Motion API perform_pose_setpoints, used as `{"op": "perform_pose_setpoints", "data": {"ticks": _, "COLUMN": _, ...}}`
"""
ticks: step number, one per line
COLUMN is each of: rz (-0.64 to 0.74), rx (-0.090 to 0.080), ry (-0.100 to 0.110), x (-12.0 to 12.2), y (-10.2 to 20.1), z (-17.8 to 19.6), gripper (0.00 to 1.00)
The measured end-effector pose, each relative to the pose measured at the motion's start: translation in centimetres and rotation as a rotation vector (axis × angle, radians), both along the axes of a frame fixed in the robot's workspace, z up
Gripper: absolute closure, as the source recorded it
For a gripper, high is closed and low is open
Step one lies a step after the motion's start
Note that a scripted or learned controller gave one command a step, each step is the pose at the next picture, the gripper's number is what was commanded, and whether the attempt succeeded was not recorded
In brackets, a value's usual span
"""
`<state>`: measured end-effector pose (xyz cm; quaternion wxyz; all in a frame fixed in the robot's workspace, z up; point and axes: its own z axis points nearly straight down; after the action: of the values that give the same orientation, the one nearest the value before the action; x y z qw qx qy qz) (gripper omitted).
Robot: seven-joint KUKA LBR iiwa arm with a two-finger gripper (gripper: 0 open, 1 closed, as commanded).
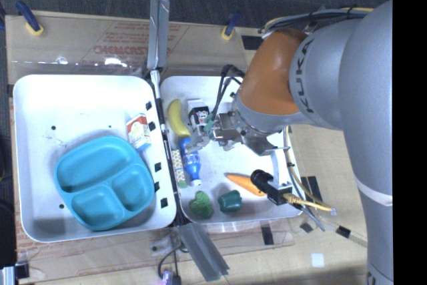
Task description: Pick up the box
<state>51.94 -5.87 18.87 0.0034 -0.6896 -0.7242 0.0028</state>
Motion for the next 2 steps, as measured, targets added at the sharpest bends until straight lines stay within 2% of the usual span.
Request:
{"op": "perform_pose_setpoints", "data": {"ticks": 1, "rz": -0.171, "rx": -0.003, "ry": -0.005, "x": -1.1, "y": -0.5, "z": 6.2, "gripper": 0.0}}
{"op": "perform_pose_setpoints", "data": {"ticks": 2, "rz": -0.234, "rx": -0.002, "ry": -0.003, "x": 0.7, "y": -3.0, "z": 9.4, "gripper": 0.0}}
